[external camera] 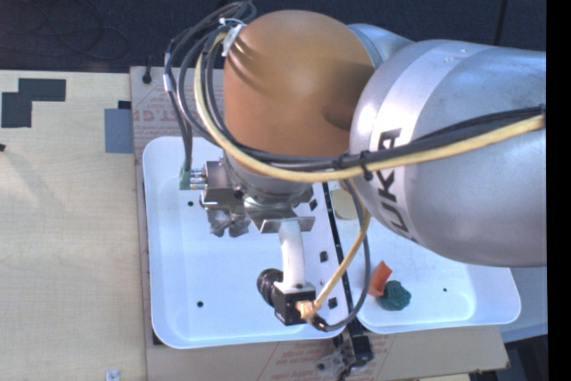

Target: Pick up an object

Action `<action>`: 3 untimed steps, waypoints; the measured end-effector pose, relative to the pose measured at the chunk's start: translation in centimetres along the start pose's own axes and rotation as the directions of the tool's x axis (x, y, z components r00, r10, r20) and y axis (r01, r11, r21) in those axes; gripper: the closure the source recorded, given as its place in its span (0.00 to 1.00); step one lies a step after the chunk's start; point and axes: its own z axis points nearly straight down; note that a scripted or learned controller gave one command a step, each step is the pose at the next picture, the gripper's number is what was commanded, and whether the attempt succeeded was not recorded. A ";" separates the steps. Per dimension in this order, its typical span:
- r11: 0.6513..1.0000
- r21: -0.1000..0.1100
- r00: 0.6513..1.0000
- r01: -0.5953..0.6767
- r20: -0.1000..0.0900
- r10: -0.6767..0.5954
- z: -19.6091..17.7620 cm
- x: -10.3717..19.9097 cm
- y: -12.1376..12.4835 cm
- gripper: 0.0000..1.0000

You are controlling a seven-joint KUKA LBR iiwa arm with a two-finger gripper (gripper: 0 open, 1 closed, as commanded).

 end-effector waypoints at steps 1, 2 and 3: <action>1.000 -0.003 1.000 -0.001 -0.002 0.001 13.5 -0.3 0.2 1.00; 1.000 -0.012 1.000 -0.009 -0.006 0.009 13.1 -10.1 0.8 1.00; 0.999 -0.032 1.000 -0.006 -0.012 0.005 -1.3 -15.3 0.4 1.00</action>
